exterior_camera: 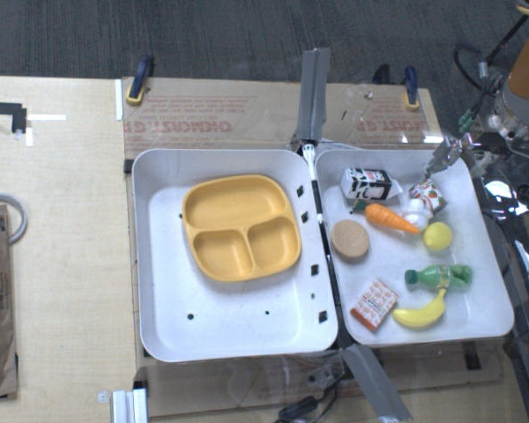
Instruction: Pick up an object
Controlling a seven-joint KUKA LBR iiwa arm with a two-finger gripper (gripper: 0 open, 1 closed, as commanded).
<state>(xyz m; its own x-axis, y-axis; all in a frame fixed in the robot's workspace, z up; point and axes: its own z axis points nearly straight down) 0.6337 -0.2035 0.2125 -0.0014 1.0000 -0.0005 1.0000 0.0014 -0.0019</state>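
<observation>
- Nearest edge of the right bin (498, 324): a banana (420, 314) lying roughly crosswise, a small red-and-white packet (374, 303) just to its left, and a green bottle (438, 276) on its side just behind the banana.
- Mid bin: a round tan biscuit-like disc (350, 239) near the left wall; a yellow lemon (437, 236) toward the right.
- Further back: a carrot (391, 219), long axis running from upper left to lower right, its thick end close to the lemon. A black-and-white carton (367, 184) lies behind it. A small red-and-white object (426, 198) sits just right of the carrot's upper part.
- Far right corner: the gripper (444, 157) hangs over the bin's back rim; the finger state cannot be made out, and nothing is seen between them.
- Judgement: the red-and-white object lies just below and left of the tip, the nearest candidate; the carrot is next.
- Left bin (159, 324): holds a yellow divided plate (241, 226), well apart from the arm.
</observation>
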